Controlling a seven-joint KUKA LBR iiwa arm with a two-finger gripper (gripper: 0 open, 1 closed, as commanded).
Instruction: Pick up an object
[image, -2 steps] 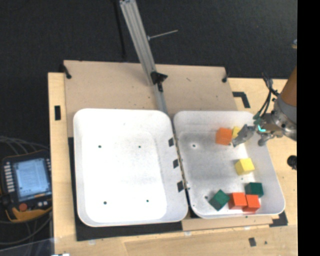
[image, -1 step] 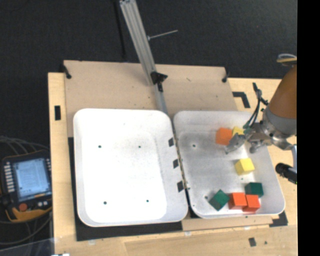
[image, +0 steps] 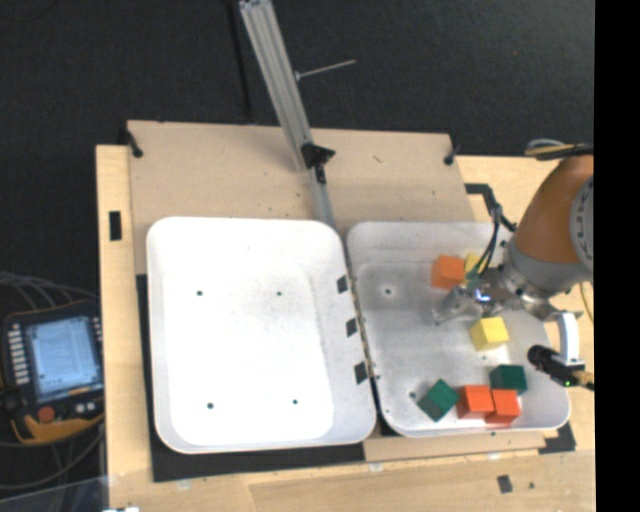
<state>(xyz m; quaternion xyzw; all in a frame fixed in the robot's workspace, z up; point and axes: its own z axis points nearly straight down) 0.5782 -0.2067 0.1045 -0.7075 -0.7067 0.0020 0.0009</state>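
Blocks lie around our end effector (image: 462, 303) in the right bin (image: 400, 250): orange block (image: 448, 270) just behind, yellow block (image: 489, 332) beside. We cannot tell its grip state.

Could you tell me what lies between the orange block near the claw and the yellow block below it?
In the camera view, the claw sits between the orange block and yellow block.

The arm reaches in from the right, its hand (image: 462, 303) lowered, seemingly pointing left.
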